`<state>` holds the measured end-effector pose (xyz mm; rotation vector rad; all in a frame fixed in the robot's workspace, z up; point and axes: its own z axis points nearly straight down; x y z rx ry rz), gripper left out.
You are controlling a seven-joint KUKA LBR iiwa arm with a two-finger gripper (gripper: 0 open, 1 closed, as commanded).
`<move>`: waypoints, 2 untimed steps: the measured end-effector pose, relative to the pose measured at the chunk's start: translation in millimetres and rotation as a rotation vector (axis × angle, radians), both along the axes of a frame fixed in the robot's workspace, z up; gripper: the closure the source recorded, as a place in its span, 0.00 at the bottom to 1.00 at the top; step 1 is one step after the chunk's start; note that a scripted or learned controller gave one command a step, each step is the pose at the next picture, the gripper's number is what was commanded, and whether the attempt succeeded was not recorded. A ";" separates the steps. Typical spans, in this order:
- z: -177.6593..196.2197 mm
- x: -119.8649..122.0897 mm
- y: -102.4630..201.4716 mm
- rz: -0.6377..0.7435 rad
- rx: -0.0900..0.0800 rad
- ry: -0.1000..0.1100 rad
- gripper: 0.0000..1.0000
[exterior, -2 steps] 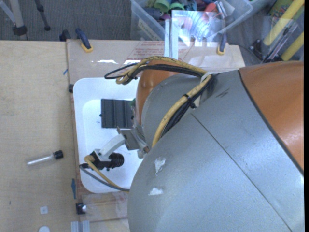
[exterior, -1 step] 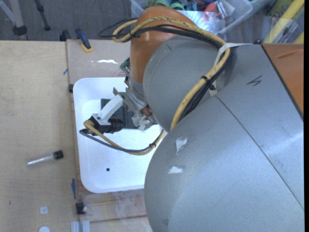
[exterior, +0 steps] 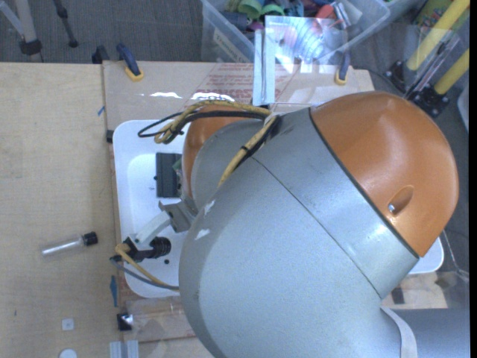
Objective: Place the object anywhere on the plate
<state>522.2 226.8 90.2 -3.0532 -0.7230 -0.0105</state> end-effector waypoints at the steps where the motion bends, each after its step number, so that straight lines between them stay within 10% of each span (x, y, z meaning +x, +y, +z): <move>1: 1.4 -38.4 -1.2 0.446 -0.004 -0.009 1.00; 2: 21.4 6.1 -1.8 0.745 -0.008 0.006 1.00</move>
